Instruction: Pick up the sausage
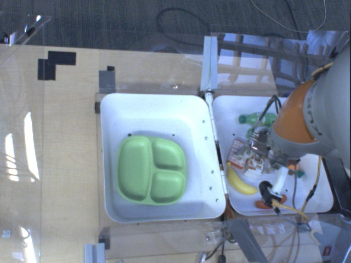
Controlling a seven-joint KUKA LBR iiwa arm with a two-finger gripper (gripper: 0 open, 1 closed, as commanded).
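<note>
Camera view: the arm reached in from the right, over the right bin [230, 109].
Gripper [258, 149]: hung low over the packet [239, 151], near the banana [241, 183]. Couldn't tell how open it was; saw nothing held.
Sausage [263, 205]: probably the reddish piece at the bin's near wall, just beside the banana's tip.
Why: the gripper looked off target, so I judged it needed to shift toward the near wall.

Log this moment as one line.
gripper: over right bin, at packet beside banana | sausage: on bin floor at near edge, not held | left bin: green plate
</note>
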